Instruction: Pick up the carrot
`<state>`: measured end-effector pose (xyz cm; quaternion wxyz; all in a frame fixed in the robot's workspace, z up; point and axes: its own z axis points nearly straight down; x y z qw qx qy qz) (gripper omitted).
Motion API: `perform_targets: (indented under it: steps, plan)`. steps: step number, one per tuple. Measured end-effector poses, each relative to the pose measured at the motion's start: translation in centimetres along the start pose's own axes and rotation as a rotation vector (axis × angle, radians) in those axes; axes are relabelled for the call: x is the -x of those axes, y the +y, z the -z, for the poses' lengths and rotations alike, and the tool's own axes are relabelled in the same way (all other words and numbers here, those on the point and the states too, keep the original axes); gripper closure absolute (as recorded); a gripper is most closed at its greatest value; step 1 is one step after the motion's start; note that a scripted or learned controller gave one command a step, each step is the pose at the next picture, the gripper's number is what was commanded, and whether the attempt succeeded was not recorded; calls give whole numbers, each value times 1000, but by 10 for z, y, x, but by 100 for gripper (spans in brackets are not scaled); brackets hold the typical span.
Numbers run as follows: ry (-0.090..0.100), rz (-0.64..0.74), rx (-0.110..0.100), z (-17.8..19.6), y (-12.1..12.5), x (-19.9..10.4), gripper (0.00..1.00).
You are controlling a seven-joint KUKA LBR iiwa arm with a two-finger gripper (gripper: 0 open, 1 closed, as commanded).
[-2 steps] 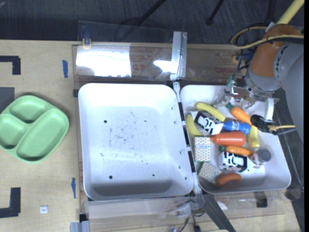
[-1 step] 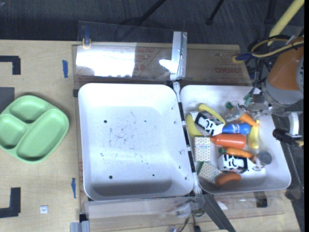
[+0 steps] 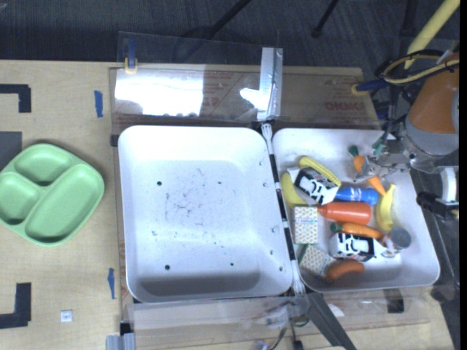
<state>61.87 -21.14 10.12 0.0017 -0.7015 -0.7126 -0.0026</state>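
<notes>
**A:** Where is the carrot?

**B:** In the right bin (image 3: 422, 267), at about 12 o'clock from the bin's middle. I take it to be the small orange piece with a green tuft, the carrot (image 3: 358, 163). It is small and blurred, so I'm not certain. A slender orange piece (image 3: 363, 231) lies lower in the heap, near 6 o'clock, and could be confused with it.

**A:** And the claw?

**B:** The claw (image 3: 382, 154) hangs just beside the carrot, at its 2 o'clock, on the arm (image 3: 436, 108) that reaches in from 3 o'clock. I cannot tell whether it is spread or pressed together; the tip is a tangle of dark metal from this view. I see nothing held in it.

**A:** How would the carrot handle?

**B:** My guess is a toy: light, stiff and smooth-skinned, so it may slip or roll if pinched off centre. It shouldn't break easily. It tapers, so I'd grip across the thick part of the orange body, not the green end or the narrow tip.

**A:** Anything in the way?

**B:** It sits apart from most of the clutter. The blue bottle (image 3: 356, 194) and the yellow curved piece (image 3: 385, 207) lie towards its 5 o'clock. The bin's far wall is close at 12 o'clock, so there is little room on that side.
</notes>
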Motion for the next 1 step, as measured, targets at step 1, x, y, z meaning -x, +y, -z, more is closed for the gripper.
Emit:
perform_targets:
  steps: [1]
  plan:
    - [-7,-204,1,117,19,-46,100]
